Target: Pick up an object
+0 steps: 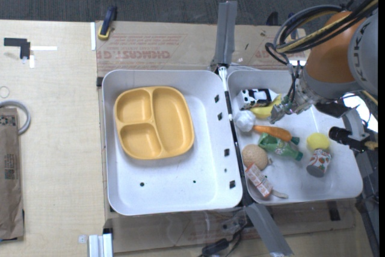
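My gripper point(287, 106) hangs low over the back of the right bin point(343, 189), reaching in from the right below the orange wrist band. It is right beside the right end of a yellow banana point(263, 111), touching or nearly touching it. A black-and-white toy point(255, 95) lies just behind the banana. An orange carrot point(274, 131) lies in front of it. Further forward are a green packet point(280, 147), a yellow lemon point(318, 141), a brown round item point(255, 156), a small patterned cup point(319, 163) and a pink wrapper point(260, 180).
A whitish ball point(245, 121) rests against the right bin's left wall. The left bin point(174, 189) holds a yellow divided plate point(155, 122). A grey divider bar point(226, 33) stands between the bins at the back. Cables loop above the arm.
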`<state>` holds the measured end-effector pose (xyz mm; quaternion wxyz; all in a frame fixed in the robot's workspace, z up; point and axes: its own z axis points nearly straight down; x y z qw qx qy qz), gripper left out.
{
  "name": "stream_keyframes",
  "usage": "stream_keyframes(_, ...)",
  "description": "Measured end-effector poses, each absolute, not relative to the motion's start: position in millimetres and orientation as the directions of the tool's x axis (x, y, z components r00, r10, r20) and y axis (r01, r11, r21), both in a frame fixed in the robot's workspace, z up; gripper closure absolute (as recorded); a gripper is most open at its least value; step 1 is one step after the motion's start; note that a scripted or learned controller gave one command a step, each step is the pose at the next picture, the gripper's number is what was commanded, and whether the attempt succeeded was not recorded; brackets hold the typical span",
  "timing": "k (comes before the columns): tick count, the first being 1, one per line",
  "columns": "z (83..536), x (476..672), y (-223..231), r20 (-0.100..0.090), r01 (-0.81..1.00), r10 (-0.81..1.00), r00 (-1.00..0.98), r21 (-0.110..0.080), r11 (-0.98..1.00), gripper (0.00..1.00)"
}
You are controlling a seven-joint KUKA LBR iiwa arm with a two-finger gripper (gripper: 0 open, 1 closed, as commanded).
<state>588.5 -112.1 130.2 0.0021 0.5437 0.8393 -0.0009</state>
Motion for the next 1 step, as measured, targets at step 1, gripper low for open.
stream_keyframes(1,130.2,588.5,-112.0,-0.004,0.913,0.913,-0.409,0.001,0.409,0.0)
